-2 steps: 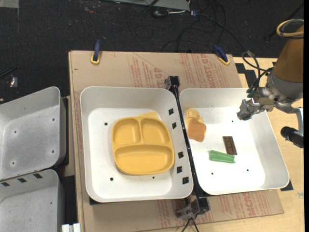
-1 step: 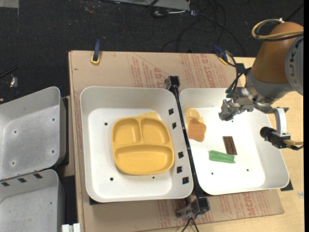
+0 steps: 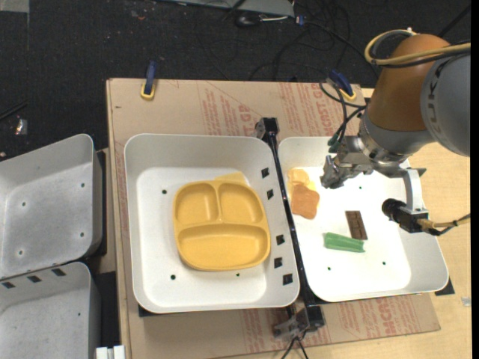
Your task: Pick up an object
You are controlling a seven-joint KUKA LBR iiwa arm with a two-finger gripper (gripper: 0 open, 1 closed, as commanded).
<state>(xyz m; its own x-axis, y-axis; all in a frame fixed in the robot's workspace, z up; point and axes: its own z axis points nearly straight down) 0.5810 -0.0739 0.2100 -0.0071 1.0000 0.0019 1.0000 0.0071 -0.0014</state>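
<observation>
In the right bin (image 3: 389, 279) lie an orange bread-like piece (image 3: 304, 200) with a pale yellow piece (image 3: 299, 176) just above it, a small brown bar (image 3: 356, 225) and a green pod-shaped object (image 3: 343, 242). My gripper (image 3: 334, 176) hangs over the upper part of that bin, a little to the right of the yellow and orange pieces and above the brown bar. Nothing shows between its fingers.
The left bin (image 3: 150, 200) holds a yellow divided plate (image 3: 221, 226). A black divider (image 3: 281, 200) runs between the two bins. The grey arm with its orange band (image 3: 404, 88) comes in from the right, with a black cable fitting (image 3: 400, 214) over the right bin.
</observation>
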